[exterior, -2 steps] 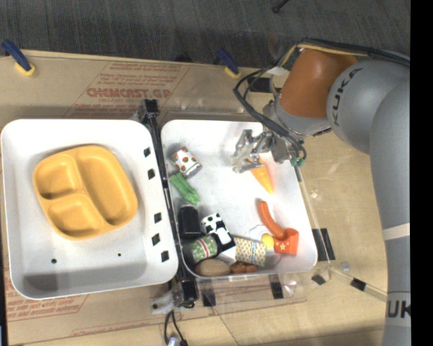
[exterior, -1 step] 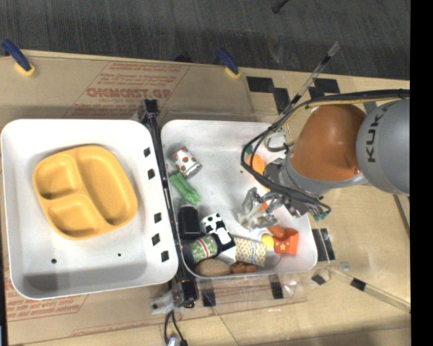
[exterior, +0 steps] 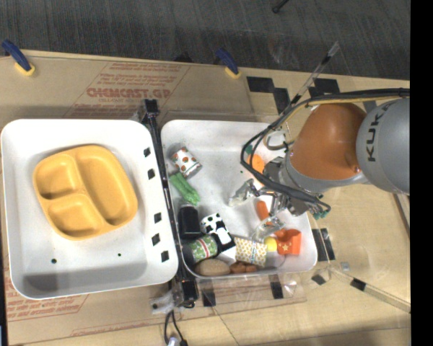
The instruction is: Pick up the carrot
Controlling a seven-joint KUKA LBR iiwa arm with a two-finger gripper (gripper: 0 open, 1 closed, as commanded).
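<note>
1. Well, looking down from the fixed overhead camera, the grey arm with its orange band reaches in from the right over the right-hand shallow white bin.
2. Its two-finger gripper hangs low in that bin, and a small orange carrot sits right at its fingertips; whether the fingers are spread or closed on it, I cannot tell.
3. Along the bin's near edge lie an orange plastic cup, a black-and-white cow toy and a green can.
4. Farther back rest a green vegetable and a small silver can.
5. Beside it, the left white bin holds a yellow divided plastic tray.
</note>
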